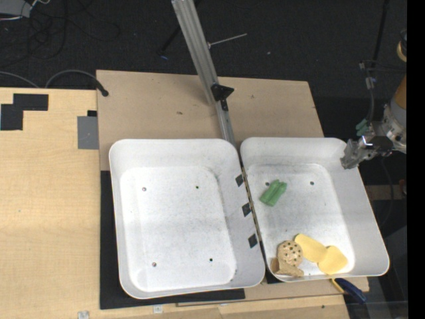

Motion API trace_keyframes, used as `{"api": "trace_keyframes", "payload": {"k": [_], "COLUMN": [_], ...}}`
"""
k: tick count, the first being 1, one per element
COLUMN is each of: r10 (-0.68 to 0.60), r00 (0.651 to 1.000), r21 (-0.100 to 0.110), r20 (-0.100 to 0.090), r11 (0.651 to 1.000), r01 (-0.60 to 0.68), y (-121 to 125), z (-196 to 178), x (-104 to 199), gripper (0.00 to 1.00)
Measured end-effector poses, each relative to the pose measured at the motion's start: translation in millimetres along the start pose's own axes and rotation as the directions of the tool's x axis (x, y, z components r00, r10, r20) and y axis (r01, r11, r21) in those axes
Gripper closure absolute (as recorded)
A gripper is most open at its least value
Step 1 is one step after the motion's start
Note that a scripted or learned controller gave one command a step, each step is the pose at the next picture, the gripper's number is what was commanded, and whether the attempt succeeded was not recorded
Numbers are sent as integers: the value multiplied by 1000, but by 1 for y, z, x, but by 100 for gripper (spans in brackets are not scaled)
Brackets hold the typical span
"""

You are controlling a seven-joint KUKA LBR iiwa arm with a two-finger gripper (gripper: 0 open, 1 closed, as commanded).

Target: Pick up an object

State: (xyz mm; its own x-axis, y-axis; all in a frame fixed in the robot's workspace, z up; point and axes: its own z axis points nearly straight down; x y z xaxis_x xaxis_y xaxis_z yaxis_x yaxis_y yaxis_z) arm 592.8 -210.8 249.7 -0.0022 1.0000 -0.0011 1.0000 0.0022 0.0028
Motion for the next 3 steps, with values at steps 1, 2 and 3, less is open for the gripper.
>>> {"api": "trace_keyframes", "payload": {"k": [1,2,3], "r10": [-1,-2,-1], "r00": [1000,1000,1000], "r21": [6,7,7], "r20": [-3,-4,-4], "r11": [1000,1000,1000], "r01": [1,2,1], "y": [-11,-13,-22], "z": [3,7,3], "x": [42,85,129], "gripper": [100,100,100]}}
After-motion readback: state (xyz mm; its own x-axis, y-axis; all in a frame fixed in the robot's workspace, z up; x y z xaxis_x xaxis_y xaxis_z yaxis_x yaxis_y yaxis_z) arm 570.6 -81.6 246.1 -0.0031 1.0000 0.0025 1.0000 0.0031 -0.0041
